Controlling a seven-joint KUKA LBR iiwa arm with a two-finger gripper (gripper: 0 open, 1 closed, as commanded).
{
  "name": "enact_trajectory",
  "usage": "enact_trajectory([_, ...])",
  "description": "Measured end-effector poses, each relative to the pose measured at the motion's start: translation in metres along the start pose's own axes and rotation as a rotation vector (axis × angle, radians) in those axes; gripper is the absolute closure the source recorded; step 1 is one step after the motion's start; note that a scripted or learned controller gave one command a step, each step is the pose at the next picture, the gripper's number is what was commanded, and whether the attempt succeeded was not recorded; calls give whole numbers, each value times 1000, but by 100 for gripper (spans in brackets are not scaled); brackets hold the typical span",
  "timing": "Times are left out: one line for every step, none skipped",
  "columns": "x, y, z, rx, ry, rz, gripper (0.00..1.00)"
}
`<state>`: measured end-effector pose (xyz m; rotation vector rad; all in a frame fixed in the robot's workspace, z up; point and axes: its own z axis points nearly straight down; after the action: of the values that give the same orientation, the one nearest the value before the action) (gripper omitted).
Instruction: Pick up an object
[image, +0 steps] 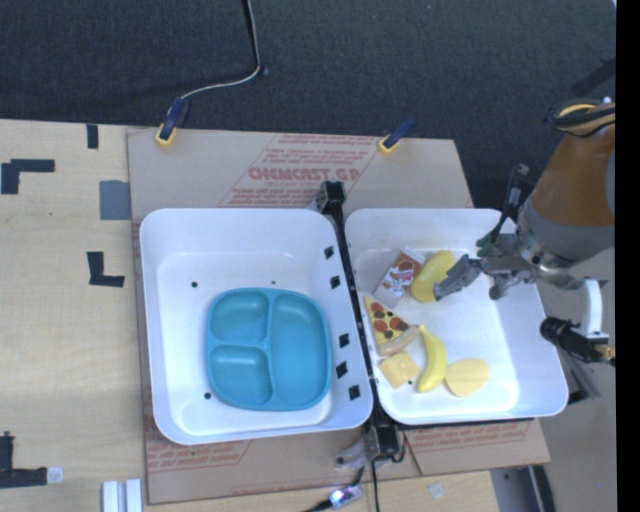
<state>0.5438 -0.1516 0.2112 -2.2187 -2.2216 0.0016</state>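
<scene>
Pincer (480, 277) low over right bin (520, 395), reaching in from the right; two dark fingers spread apart, nothing between them; left finger (455, 277) just beside a yellow lemon-like fruit (432, 275). Small carton (400, 279) with red-and-white label next to that fruit, print too small to read. Below: pizza slice (387, 324), banana (433, 360), pale cheese wedge (399, 370), round yellow piece (466, 377). Left bin (165, 250) with blue divided plate (268, 349), three compartments. Cardboard sheet (300, 165) under both bins on worktop (60, 300), red upside-down lettering, illegible. Blue-and-yellow clamps (168, 128) at its far corners.
</scene>
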Motion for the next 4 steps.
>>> enact_trajectory([-8, 58, 105, 0, 1, -2, 0])
enact_trajectory([-9, 90, 106, -31, -5, 2, 0])
enact_trajectory([-7, 117, 109, -33, -3, 1, 0])
enact_trajectory([-66, 126, 61, -8, -5, 2, 0])
